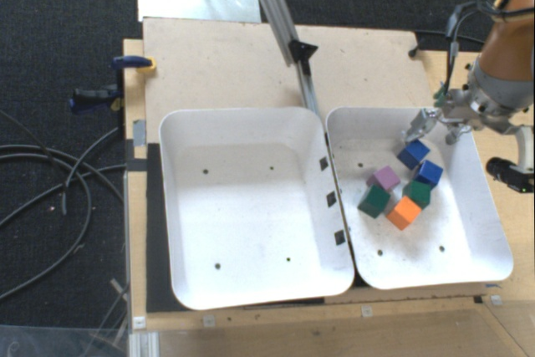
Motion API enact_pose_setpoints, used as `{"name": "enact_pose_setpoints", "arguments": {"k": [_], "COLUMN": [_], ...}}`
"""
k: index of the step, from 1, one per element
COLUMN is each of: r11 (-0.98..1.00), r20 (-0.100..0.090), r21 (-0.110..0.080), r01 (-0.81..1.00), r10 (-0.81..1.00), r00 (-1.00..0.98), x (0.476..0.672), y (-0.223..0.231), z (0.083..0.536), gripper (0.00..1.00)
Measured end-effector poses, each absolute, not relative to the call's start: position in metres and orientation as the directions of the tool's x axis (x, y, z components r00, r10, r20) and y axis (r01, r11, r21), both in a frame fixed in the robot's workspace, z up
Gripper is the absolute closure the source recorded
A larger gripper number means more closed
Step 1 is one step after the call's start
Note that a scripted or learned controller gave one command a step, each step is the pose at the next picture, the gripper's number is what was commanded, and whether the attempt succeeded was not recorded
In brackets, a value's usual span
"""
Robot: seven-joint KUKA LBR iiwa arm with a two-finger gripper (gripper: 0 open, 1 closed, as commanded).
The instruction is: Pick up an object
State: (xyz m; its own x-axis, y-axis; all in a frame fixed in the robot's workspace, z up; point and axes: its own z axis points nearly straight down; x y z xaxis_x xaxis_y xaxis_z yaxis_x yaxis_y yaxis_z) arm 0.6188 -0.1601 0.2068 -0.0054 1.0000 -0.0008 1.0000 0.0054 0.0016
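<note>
Pincer (436,126) over right bin (485,205), fingers spread, holding nothing. Blue cube (413,153) just below-left; other cubes further down. No legible writing.

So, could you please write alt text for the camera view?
A grey arm's two-finger gripper hovers at the right white bin's far edge, above six small cubes: two blue, two green, one purple, one orange. The left white bin sits alongside.
</note>
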Motion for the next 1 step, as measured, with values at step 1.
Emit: {"name": "enact_pose_setpoints", "arguments": {"k": [1], "r11": [0.002], "r20": [0.0], "r21": [-0.004], "r01": [1.0], "r10": [1.0], "r00": [-0.002], "x": [0.6364], "y": [-0.1861], "z": [0.0862], "gripper": [0.0]}}
